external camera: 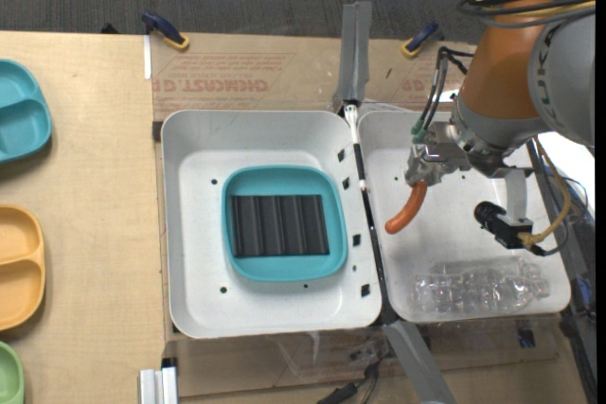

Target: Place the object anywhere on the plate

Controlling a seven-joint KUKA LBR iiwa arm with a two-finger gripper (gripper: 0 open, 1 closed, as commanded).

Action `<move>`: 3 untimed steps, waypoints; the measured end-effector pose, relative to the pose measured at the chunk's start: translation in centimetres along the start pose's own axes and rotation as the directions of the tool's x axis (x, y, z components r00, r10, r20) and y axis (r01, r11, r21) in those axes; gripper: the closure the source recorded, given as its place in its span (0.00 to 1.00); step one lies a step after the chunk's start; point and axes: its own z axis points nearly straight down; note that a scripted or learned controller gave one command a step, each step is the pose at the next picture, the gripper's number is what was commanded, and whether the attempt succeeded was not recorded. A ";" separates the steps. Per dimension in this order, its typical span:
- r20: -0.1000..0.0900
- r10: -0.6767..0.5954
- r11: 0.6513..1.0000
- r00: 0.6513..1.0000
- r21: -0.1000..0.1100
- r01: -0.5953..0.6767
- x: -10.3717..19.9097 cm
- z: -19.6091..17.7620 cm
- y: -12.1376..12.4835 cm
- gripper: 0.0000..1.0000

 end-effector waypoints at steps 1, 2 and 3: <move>0.000 0.000 1.000 1.000 0.000 0.000 0.0 0.0 0.0 0.00; 0.001 -0.014 1.000 1.000 -0.001 0.014 -2.2 -0.9 -0.1 0.00; 0.001 0.077 0.997 0.997 0.001 -0.077 -5.3 -0.1 3.0 0.00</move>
